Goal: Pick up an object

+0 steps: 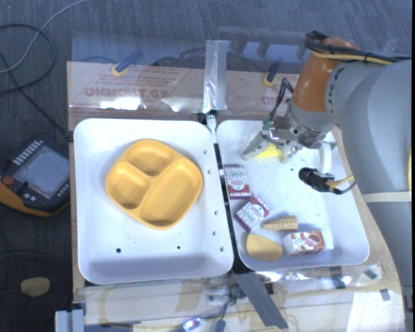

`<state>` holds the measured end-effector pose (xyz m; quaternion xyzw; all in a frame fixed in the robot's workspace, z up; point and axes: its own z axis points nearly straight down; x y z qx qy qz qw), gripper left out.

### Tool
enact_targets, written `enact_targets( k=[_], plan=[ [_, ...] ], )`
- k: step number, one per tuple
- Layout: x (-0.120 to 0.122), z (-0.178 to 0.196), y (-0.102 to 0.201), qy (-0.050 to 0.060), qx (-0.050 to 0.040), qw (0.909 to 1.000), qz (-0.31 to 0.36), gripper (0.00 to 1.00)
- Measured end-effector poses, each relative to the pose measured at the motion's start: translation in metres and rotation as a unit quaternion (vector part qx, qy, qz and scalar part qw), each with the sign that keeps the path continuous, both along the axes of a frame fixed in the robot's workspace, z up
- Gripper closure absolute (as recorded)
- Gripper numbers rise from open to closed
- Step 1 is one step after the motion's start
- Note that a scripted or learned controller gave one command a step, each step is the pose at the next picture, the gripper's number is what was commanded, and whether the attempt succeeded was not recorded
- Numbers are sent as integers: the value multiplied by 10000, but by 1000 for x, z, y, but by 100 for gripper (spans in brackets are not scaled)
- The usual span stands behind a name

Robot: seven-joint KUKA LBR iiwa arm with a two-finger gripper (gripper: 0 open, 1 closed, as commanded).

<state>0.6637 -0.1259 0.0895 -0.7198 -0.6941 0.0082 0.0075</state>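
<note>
The gripper [270, 146] hangs over a yellow object [268, 152] in the right bin [346, 185]; whether it grips anything, I cannot tell.

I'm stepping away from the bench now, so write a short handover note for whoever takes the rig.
Gripper: down at the far end of the right bin, over a yellow item; a grasp is not confirmed.
Right bin also holds three small red-and-white cartons, a cone-shaped piece and a yellow wedge.
Left bin: yellow divided plate.
Done: nothing lifted yet.
Left: secure and lift one object.
</note>
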Motion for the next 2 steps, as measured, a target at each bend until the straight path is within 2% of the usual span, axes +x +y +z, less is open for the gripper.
enact_targets(
  k=[1,2],
  plan=[
    [0,-2,-36,31,65,9980,635,0],
    [-154,5,-29,-97,26,9933,1147,0]
  ],
)
